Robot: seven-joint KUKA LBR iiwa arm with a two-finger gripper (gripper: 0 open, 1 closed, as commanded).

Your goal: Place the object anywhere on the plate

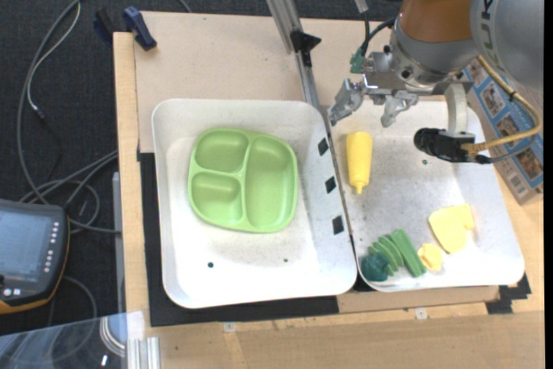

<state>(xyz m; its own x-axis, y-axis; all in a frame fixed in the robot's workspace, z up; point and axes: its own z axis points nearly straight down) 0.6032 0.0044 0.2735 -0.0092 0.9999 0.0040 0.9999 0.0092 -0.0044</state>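
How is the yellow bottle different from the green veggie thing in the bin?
The yellow bottle is plain yellow and smooth; the green vegetable toy is green and ridged. The bottle lies near the bin's top, below the gripper; the vegetable lies at the bottom edge. Both lie flat in the right bin.

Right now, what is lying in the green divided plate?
Nothing lies in the green divided plate; all three compartments show bare. The yellow bottle lies in the right bin, below the gripper. The plate covers the bin floor beneath.
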